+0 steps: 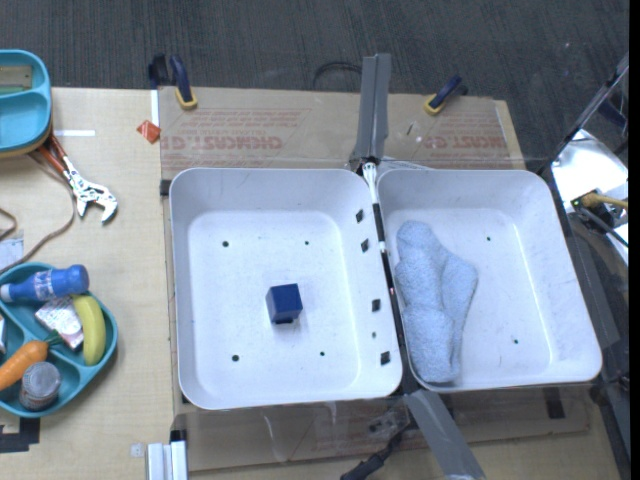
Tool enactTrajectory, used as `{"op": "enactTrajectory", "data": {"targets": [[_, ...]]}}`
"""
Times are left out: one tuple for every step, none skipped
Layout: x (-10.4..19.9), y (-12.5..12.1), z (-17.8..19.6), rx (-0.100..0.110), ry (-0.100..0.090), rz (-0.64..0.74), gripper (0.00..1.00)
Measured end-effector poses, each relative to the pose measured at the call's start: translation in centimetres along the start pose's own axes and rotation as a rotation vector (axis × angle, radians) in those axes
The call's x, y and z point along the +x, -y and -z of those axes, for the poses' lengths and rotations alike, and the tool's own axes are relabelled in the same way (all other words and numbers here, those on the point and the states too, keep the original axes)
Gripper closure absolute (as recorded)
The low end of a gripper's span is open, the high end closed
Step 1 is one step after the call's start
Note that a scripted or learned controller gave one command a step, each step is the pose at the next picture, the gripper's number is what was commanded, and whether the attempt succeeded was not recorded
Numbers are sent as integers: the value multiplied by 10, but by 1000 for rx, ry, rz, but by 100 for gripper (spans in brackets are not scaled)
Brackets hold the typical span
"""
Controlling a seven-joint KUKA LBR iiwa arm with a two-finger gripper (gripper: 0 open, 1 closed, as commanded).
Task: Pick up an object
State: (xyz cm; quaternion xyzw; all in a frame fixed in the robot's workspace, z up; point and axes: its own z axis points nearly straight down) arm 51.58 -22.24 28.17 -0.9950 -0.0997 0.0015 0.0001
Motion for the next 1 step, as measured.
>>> {"op": "enactTrajectory", "data": {"targets": [[0,0,8,1,4,3,100]]}}
